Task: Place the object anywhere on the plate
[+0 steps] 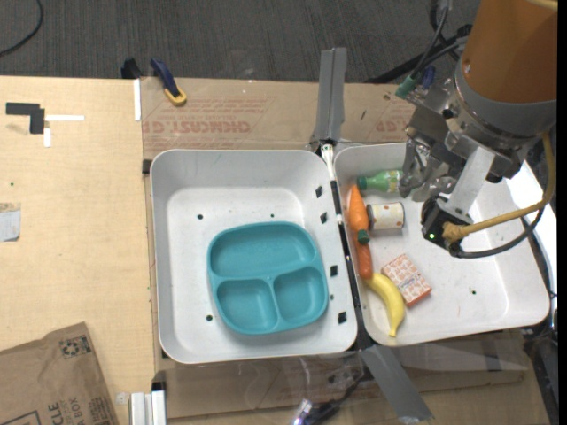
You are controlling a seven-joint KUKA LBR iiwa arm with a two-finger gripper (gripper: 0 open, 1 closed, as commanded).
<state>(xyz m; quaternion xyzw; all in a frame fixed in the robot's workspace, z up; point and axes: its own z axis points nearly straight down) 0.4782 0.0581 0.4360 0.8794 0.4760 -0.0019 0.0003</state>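
Observation:
A teal plate (266, 275) with three compartments lies in the left bin (177, 237), slightly tilted. The right bin (514, 299) holds an orange carrot (358, 228) along its left wall, a yellow banana (389, 301), a green bottle (381, 181), a small white and brown can (386, 217) and a red and white patterned packet (407, 279). My gripper (423, 177) hangs over the back of the right bin, just right of the green bottle and above the can. I see nothing held in it.
The two bins meet along a central wall with a grey metal bracket (331, 96) behind it. A yellow hose (496, 221) trails from the arm over the right bin. A yellow and blue clamp (170, 85) and cardboard lie on the bench.

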